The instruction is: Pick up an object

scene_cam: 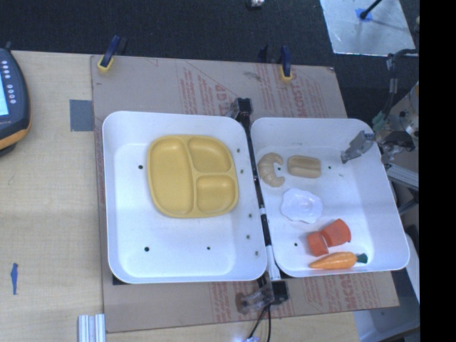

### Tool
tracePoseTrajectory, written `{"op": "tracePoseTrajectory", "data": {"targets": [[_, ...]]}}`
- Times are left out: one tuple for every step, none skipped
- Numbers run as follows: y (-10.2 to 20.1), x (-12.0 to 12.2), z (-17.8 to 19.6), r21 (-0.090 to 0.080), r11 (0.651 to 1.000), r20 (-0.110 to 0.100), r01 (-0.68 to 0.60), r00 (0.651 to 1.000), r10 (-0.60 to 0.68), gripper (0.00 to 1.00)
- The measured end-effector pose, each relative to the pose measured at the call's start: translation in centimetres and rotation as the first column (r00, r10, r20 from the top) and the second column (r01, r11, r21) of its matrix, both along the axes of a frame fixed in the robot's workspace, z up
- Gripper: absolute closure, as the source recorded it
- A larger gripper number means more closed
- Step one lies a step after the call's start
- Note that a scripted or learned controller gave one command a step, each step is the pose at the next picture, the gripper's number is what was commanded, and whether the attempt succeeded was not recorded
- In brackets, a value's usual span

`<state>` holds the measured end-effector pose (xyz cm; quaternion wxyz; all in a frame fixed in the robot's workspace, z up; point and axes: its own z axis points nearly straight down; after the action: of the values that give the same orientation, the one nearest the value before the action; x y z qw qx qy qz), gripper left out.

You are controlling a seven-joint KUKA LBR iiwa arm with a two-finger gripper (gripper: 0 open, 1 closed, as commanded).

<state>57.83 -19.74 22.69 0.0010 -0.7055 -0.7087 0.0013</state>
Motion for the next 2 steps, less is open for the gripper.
{"op": "tracePoseTrajectory", "data": {"targets": [[4.8, -5.2, -7.1, 0.005, 1.0, -0.011, 0.0, 1.0, 0.0, 0.0], [3.0, -10.7, -13.9, 0.004, 1.0, -0.009, 0.003, 1.0, -0.003, 0.0]]}}
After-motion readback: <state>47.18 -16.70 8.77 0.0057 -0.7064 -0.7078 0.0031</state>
